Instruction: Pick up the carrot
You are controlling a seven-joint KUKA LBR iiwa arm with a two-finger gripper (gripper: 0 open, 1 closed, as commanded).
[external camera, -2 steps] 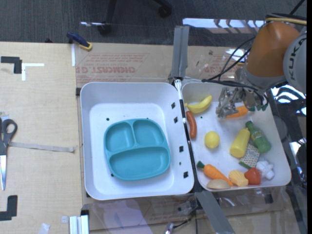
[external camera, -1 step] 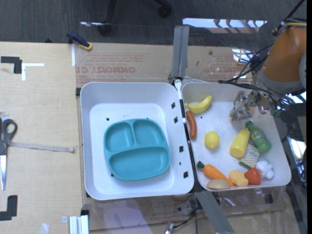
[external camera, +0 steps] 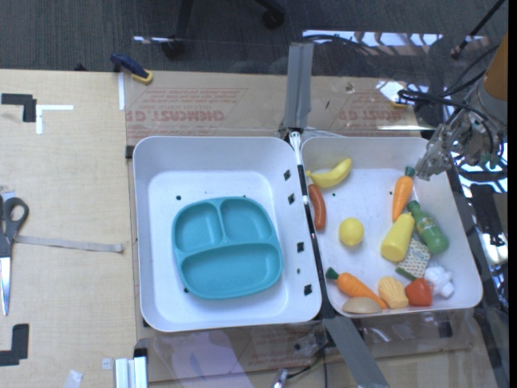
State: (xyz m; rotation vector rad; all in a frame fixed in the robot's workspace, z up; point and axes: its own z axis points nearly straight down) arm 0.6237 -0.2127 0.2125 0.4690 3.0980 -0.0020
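Plainly at the approach step, not yet the grasp: hovers with the gripper (external camera: 428, 162) over the far right corner of the right bin (external camera: 380, 153), close to the green tip of the carrot (external camera: 401, 198). Clenched or released, cannot tell; nothing visibly gripped. Lies lengthwise there, that carrot, just beside the green bottle (external camera: 428, 229) and touching the yellow bottle (external camera: 398, 238). Next, probably: shift slightly left, line up across the orange body, descend without nudging the bottles. Worth noting a second carrot (external camera: 354, 284) near the front wall. Around: left bin (external camera: 149, 241) with a teal plate (external camera: 228, 247), pale wooden bench (external camera: 65, 168), scissors (external camera: 8, 233), dark carpet beyond.
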